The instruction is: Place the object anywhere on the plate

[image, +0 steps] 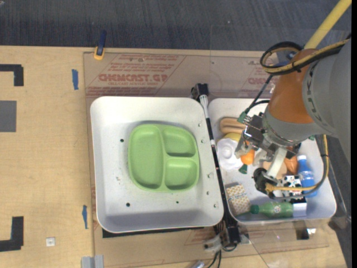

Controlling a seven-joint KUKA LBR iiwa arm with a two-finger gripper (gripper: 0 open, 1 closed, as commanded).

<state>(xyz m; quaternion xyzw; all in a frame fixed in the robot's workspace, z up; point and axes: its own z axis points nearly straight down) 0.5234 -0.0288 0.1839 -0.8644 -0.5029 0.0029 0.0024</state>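
A light green plate (163, 156) with three compartments lies in the middle of the left white bin (106, 149). My gripper (265, 164) hangs over the right bin (328, 201), low among the clutter there, below the orange wrist band. A small orange object (247, 157) lies just left of the gripper, and another orange piece (290, 163) shows on its right. The arm hides whatever lies right under the gripper.
In the right bin lie a green bottle (273, 209) along the front wall, a blue bottle (304, 171), a patterned packet (237, 197), a clear white cup (226, 149) and a tan object (230, 125). A ridge (211, 144) divides the two bins.
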